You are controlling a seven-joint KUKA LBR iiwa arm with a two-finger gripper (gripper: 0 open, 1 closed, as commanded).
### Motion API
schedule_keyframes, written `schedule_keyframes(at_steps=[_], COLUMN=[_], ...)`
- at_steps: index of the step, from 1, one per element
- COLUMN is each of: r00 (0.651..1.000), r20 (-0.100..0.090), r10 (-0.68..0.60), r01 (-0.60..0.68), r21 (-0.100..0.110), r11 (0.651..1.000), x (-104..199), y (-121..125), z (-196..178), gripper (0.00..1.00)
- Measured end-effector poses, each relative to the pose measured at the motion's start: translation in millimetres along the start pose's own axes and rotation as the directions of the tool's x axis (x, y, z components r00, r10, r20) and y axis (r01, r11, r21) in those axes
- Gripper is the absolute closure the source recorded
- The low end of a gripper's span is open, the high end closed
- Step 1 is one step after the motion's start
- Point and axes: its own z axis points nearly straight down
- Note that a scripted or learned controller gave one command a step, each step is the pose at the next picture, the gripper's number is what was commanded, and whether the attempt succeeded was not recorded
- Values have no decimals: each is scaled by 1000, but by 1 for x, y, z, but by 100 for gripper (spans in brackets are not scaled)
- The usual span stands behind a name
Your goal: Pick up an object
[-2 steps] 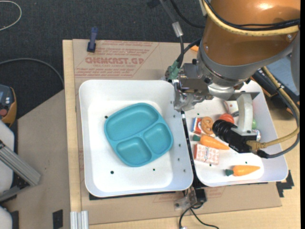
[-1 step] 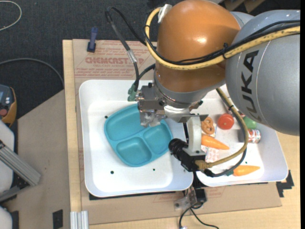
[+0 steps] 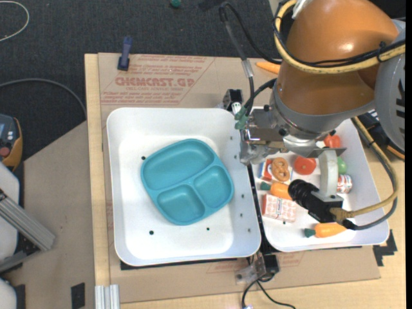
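Reaching into the right bin, nothing lifted yet.

The candidates sit in the right bin (image 3: pixel 370 172): a pretzel packet (image 3: pixel 279 168), a red piece (image 3: pixel 305 165), an orange carrot (image 3: pixel 329 230), a white-and-red packet (image 3: pixel 280 208) and a small can (image 3: pixel 344 183), crowded together. My tool (image 3: pixel 270 148) hangs over that bin's left edge beside the pretzel; I cannot tell how it stands, the wrist hides it. I judge this the approach step. Next I need one target chosen and a clean descent. The left bin (image 3: pixel 122 172) carries a teal divided plate (image 3: pixel 187 181).
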Motion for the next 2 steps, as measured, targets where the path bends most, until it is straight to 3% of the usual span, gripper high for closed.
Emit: schedule_keyframes(at_steps=[1, 2], r00=[1000, 1000], r20=[-3, -5], r10=[-8, -14], r01=[8, 14], r21=[-2, -8], r11=[1000, 1000], x=[6, 46], y=[0, 21], z=[-10, -40], gripper=[100, 100])
